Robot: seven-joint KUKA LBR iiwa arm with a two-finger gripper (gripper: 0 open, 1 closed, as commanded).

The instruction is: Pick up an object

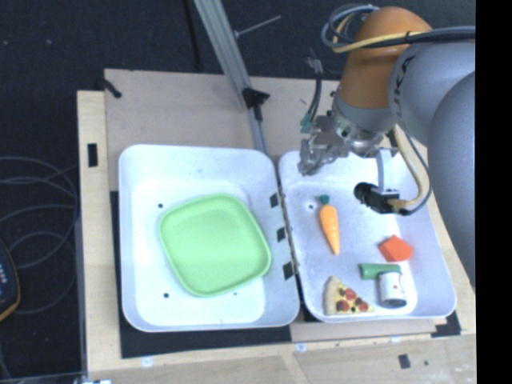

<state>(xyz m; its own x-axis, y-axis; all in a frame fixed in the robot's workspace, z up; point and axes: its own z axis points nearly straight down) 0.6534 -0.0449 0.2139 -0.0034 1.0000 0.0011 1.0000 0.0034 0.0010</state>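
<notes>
Bright, even overhead light; soft focus, faint shadows, dark surroundings

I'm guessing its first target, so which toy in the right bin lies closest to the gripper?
The carrot, just below the gripper. The orange block, pizza slice and green-and-white toy lie farther toward the bin's near end.

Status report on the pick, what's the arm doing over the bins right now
Gripper above right bin's far left corner, nothing visibly held. Carrot nearest, lying just below it. Orange block, pizza slice, cup farther off, nothing blocking.

Green plate (214,245) lies in left bin (136,174)
</notes>
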